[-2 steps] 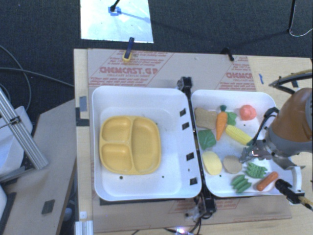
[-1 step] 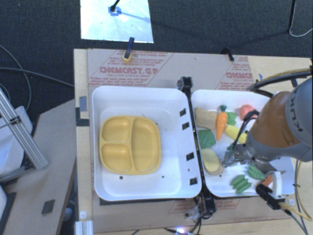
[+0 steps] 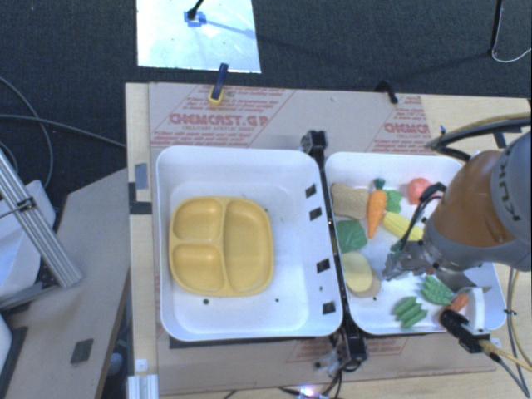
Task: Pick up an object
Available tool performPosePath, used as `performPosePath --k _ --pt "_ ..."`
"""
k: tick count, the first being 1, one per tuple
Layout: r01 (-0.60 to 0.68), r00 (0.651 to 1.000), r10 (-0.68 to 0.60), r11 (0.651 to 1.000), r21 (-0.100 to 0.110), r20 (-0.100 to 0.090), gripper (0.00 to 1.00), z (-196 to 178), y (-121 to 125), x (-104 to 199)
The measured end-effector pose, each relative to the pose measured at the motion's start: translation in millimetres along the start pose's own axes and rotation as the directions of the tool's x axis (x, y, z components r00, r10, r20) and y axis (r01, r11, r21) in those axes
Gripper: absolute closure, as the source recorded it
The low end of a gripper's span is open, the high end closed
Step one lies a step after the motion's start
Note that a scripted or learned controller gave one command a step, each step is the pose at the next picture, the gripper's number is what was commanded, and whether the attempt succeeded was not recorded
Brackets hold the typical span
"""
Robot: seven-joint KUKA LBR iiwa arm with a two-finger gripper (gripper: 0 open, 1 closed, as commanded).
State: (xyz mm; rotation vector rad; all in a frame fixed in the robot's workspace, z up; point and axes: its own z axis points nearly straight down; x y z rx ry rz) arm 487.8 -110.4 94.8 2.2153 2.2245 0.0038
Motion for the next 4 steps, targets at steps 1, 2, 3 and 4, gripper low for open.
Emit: performPosePath --k 1,2,3,4 --pt "0.001 1.000 -0.001 1.000 -0.002 0.000 1.00 -10 1 0" --pt "0.001 1.000 -0.001 1.000 -0.002 0.000 0.00 -10 1 0" --pt "0.003 1.000 -0.003 1.000 -0.007 0.004 0.00 -3 104 -17" --pt "-0.011 1.000 0.011 1.000 0.004 0.003 0.00 11 53 -102"
